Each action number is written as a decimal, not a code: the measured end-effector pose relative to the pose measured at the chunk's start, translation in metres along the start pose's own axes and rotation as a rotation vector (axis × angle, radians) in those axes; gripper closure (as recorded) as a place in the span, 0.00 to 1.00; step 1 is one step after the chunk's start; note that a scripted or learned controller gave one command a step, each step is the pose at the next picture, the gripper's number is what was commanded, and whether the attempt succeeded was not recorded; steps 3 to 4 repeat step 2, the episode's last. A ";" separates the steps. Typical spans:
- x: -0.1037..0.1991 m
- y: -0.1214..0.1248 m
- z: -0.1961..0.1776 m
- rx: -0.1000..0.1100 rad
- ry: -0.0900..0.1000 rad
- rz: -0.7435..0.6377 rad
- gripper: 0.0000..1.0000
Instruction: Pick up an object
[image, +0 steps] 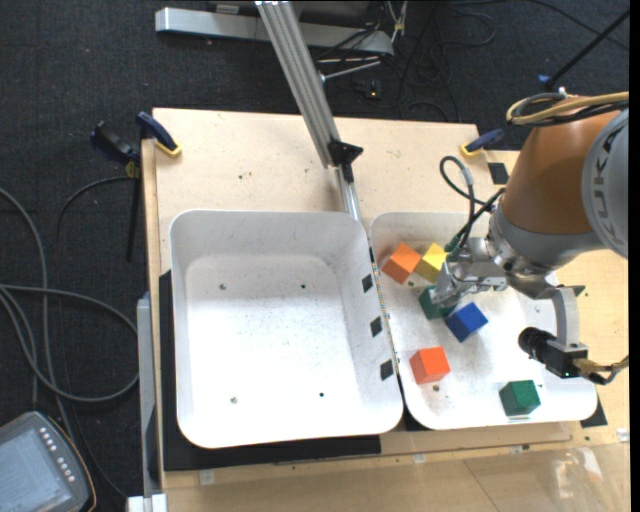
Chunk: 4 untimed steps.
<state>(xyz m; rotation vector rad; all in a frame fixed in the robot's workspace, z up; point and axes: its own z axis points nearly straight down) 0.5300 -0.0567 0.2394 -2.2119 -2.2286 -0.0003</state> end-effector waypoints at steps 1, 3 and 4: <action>0.054 0.020 0.007 -0.002 0.000 -0.001 1.00; 0.107 0.020 -0.001 -0.002 0.001 -0.001 1.00; 0.107 0.020 -0.001 -0.002 0.001 -0.001 1.00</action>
